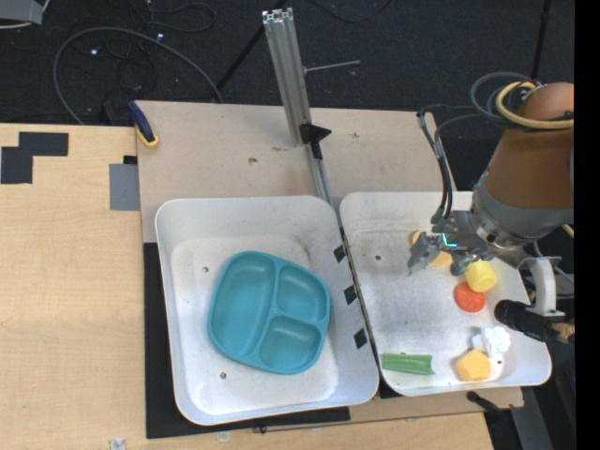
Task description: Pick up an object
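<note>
My gripper [437, 257] hangs low over the upper middle of the right bin [394, 223]. Its dark fingers [415, 251] stand apart, so it is open. A small yellow object [441, 260] lies in the gap between them, partly hidden. Just to the right sit a yellow rounded piece [482, 276] and a red-orange ball [470, 297]. Near the bin's front edge lie a flat green piece [406, 364], a yellow-orange block [474, 366] and a white crumpled thing [495, 338].
The left bin [187, 232] holds a teal divided plate [269, 311]. A metal post [289, 73] rises behind the bins. The arm's bulky orange-banded wrist [530, 162] looms over the right bin's far right corner. A black part [525, 319] juts in at the right edge.
</note>
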Tool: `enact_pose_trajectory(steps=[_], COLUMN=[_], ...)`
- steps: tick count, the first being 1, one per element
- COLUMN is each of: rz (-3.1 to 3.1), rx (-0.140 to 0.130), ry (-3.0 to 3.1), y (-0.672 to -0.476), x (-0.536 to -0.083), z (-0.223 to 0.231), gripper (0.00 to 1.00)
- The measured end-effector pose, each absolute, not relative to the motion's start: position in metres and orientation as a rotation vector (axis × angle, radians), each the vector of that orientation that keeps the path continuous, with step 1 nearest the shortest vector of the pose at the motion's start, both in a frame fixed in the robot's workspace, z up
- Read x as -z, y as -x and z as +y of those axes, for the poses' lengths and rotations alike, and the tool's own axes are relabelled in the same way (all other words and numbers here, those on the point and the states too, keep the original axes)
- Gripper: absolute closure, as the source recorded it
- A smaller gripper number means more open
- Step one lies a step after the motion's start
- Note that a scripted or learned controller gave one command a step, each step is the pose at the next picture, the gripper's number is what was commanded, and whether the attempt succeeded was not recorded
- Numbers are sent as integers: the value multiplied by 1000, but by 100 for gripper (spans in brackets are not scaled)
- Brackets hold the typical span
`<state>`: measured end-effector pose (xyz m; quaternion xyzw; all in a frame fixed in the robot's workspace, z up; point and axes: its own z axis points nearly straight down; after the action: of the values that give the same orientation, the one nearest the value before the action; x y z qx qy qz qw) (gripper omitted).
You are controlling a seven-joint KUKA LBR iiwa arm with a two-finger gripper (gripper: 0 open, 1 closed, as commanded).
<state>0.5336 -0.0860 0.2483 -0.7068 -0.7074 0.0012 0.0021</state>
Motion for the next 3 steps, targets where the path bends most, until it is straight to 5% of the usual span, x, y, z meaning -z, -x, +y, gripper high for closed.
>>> enact_pose_trajectory(steps=[1,3], rz=[-2220,-2215], rx=[-3,-9], ry=[2218,2216], y=[-534,-530], x=[-249,-130], z=[-86,-92], gripper=[0,0])
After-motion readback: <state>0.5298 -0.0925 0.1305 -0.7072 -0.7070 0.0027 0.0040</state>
